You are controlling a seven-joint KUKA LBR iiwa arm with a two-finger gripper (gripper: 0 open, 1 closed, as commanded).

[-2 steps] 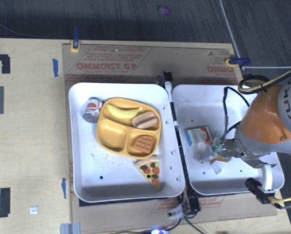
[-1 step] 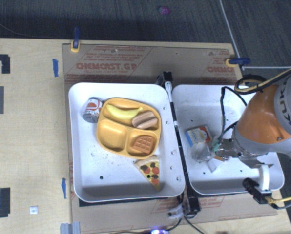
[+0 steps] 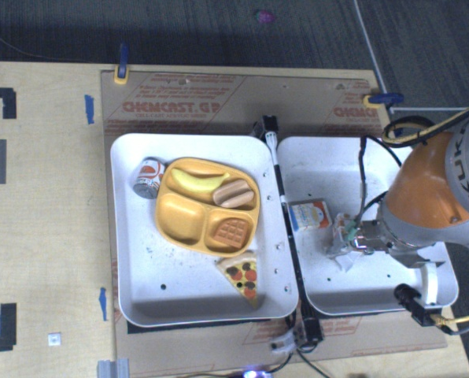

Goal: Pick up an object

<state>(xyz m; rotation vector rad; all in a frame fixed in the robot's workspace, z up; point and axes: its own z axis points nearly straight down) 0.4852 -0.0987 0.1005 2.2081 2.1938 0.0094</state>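
Note:
My gripper [image 3: 343, 241] is low in the right bin [image 3: 376, 294], left of its middle, at the end of the grey and orange arm [image 3: 427, 191]. A small crumpled, pale object with a green spot [image 3: 338, 246] lies right at the gripper's tip; whether it is gripped is hidden. A small white, orange and blue carton [image 3: 308, 213] lies flat just up and left of the gripper, apart from it.
The left bin [image 3: 132, 290] holds a yellow divided tray [image 3: 179, 219] with a banana [image 3: 195, 181], a hot dog [image 3: 234, 194] and a waffle [image 3: 231, 231]. A can [image 3: 147, 178] lies by the tray's left end, and a pizza slice [image 3: 243, 274] below it.

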